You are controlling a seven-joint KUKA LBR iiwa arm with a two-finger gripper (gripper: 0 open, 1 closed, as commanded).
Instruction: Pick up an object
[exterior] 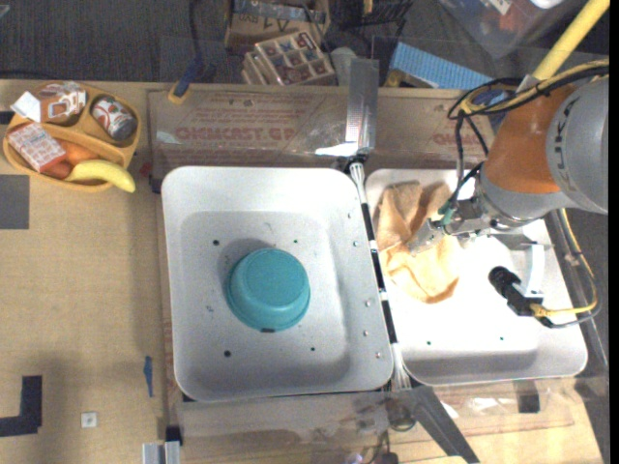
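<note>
Gripper (437, 228) low over the cloth (406, 259) in the right bin (484, 356).

From where I stand, the grey arm (542, 153) comes in from the right and its bulk covers the far right corner of that bin. The gripper's tip sits against the upper right part of the crumpled tan and orange cloth. It blends into the folds there, so I cannot tell whether it is spread, pressed together or pinching fabric. The cloth lies against the bin's left wall, and its far edge is bunched and hard to read. In the left bin (193, 211) a teal bowl (269, 288) rests upside down near the middle, well apart from the gripper. A yellow tray (68, 133) of small items at the far left is partly cut off.
</note>
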